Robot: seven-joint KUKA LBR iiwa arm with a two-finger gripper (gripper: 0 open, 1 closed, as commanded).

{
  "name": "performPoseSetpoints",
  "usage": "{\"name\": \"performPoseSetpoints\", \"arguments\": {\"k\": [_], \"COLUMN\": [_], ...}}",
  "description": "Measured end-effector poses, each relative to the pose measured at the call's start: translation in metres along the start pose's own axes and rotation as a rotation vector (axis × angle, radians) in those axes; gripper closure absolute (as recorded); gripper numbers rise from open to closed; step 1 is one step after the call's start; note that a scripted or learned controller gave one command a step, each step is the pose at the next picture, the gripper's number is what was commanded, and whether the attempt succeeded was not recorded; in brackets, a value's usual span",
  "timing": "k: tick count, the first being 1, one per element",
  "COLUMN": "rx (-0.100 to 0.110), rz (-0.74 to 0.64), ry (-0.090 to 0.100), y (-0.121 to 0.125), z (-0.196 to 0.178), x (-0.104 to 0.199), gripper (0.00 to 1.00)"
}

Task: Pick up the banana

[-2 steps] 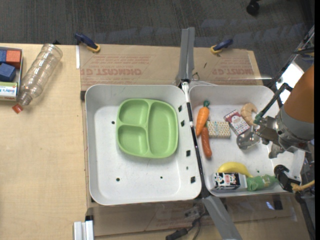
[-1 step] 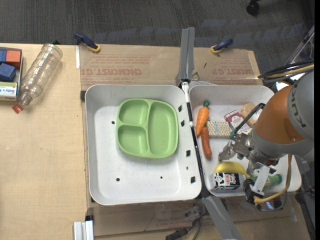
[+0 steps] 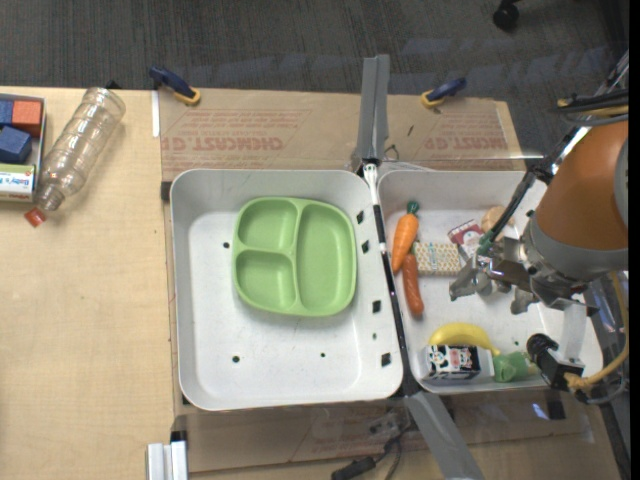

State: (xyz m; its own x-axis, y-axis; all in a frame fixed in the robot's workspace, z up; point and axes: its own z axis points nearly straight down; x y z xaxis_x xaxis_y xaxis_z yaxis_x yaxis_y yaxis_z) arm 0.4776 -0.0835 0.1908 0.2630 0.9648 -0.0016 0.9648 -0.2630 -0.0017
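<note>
Your banana (image 3: 463,335) sits in the right bin (image 3: 440,183), just below the gripper (image 3: 492,281). Gripper's hovering over it; can't tell its state.

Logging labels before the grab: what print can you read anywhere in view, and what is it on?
"CHEMCAST GP", red, upside down in this view: cardboard sheet behind the left bin.
Red print on the cardboard behind the right bin: too faint to read.
Small black-and-white carton beside the banana: print too small.
Box of blocks, white strip: blurred.
Red-and-white packet: unreadable.
</note>
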Motion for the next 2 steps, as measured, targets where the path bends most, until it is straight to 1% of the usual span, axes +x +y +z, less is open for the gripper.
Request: {"name": "performPoseSetpoints", "arguments": {"k": [1,2], "rx": [0.002,0.000], "rz": [0.133,-0.072], "ry": [0.001,-0.001], "y": [0.005,0.011], "z": [0.100,-0.017], "x": [-0.023,-0.041], "gripper": [0.00,0.00]}}
